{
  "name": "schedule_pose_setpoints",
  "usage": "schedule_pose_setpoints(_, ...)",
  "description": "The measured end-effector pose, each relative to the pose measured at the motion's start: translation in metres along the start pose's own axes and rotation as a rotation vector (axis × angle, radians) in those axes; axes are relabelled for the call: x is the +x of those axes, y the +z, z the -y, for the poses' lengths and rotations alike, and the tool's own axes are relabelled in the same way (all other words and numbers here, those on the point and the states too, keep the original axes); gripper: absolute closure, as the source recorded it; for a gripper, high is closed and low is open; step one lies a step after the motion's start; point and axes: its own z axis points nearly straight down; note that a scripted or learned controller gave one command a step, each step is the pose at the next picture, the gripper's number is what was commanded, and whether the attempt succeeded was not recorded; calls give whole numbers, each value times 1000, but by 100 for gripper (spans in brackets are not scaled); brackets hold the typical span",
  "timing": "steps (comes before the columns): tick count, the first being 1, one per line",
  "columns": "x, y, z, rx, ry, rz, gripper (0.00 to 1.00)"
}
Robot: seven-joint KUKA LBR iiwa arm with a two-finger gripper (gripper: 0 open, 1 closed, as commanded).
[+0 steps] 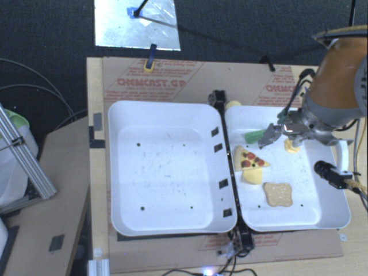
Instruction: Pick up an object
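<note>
Gripper (270, 135): hung low over the right bin (330, 217), pointing left; whether it was wide, narrow or holding anything could not be told.
Contact: its tip lay just beside the green object (253, 136), touching or not unclear.
Pizza slice (250, 159): near the bin's left wall, below the gripper.
Yellow piece (252, 176): touching the pizza slice's lower edge.
Toast (279, 194): lower middle of the bin.
Small yellow item (292, 147): under the wrist.
Left bin (167, 171): beside the right one.

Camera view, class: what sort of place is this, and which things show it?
Probably a robotics lab test bench: a robot arm reaching over two white bins, toy food such as a pizza slice, and loose cables around.
</note>
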Motion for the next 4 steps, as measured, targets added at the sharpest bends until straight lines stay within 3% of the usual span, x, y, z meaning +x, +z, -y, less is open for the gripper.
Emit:
schedule_pose_setpoints(1,66,37,26,2,-5,-2,0)
schedule_pose_setpoints(2,-21,138,75,-1,5,0,0)
schedule_pose_setpoints(3,4,133,15,-8,-3,4,0)
schedule_pose_setpoints(4,74,32,66,-1,-4,-1,0)
